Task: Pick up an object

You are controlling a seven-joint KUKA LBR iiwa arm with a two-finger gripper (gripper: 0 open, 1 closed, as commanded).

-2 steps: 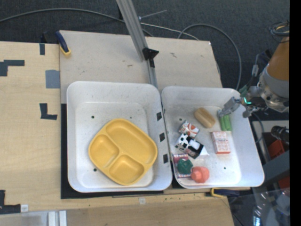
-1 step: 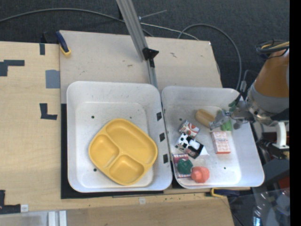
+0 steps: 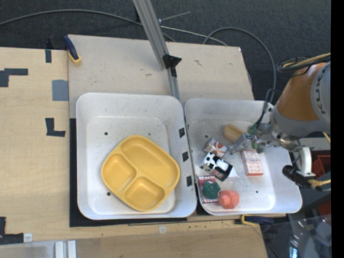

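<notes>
The right bin [image 3: 279, 198] holds several small objects. A tan cylinder [image 3: 233, 132] lies near its middle back, and a small red-and-white carton [image 3: 216, 146] sits left of it. Below that lie a black-and-white toy [image 3: 217, 166], a green item [image 3: 209, 188] and a red-orange ball [image 3: 229, 199]. A flat red-and-white box [image 3: 253, 163] lies to the right. My gripper [image 3: 251, 142] hangs low over the bin, just right of the tan cylinder and directly above the flat box. The grey arm with its orange band [image 3: 301, 98] reaches in from the right.
A yellow divided plate [image 3: 141, 172] fills much of the left bin [image 3: 91, 112]. A grey metal post [image 3: 153, 28] slants down to the bins' shared back edge. Cables run over the bench behind the right bin.
</notes>
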